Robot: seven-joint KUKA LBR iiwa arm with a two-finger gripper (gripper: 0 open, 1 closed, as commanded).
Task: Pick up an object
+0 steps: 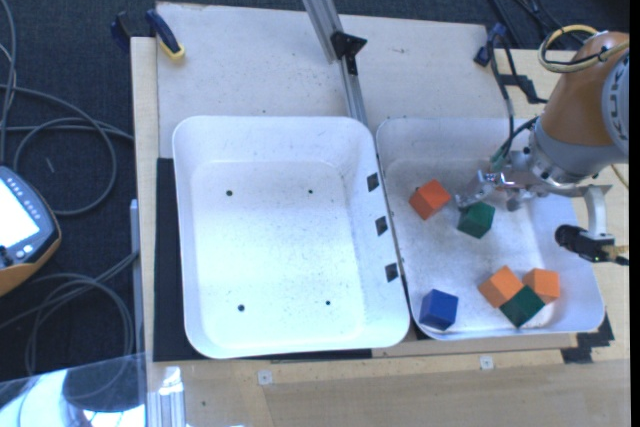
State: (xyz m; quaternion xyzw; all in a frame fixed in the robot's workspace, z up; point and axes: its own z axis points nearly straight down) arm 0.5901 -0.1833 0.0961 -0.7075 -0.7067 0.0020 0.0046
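Green cube sits in the right bin, touching or just under the end effector, which hangs low over it, apparently lined up for a grasp; whether it is open or closed I cannot tell. An orange cube lies just to its left, while a blue cube and a cluster of orange and green blocks lie nearer the camera, well apart

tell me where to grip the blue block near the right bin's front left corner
Take the blue block from above, across its two flat sides that face left and right. It stands apart from the other blocks, but the bin wall is close on its left, so I would keep the claw near vertical.
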